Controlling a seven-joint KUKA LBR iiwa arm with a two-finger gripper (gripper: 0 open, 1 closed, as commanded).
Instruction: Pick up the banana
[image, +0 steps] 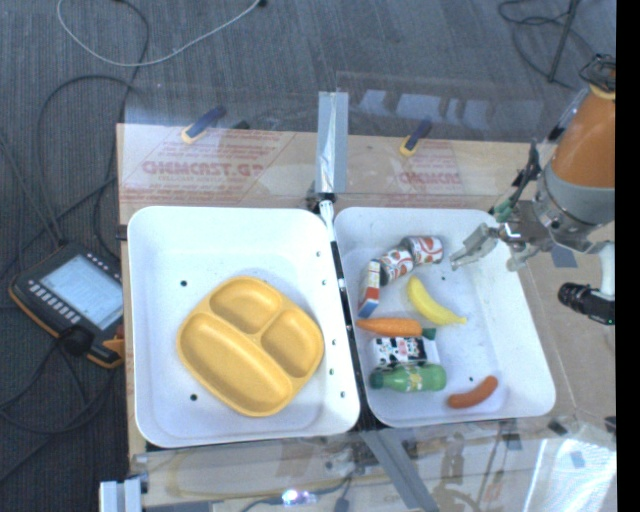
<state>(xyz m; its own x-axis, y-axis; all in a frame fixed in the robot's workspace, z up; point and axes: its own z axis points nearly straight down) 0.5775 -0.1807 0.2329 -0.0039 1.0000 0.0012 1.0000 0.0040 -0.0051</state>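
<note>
Here, tool (497, 248) spread open (holding nothing), apart from banana (434, 303)

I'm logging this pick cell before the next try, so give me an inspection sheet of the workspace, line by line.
Surface: two shallow white bins, left bin and right bin, side by side on a wooden bench.
Job's things: yellow plastic banana lying in the right bin, ungripped.
Clutter: orange carrot, green bottle, reddish sausage, red-and-white can, a second small can, a small upright carton, black-and-white box; yellow three-compartment tray in the left bin.
Grippers: two-finger gripper open, above the right bin's upper right, apart from the banana.
Cables: black and white cables on the floor.
Surroundings: handheld control pendant left of the bench.
</note>
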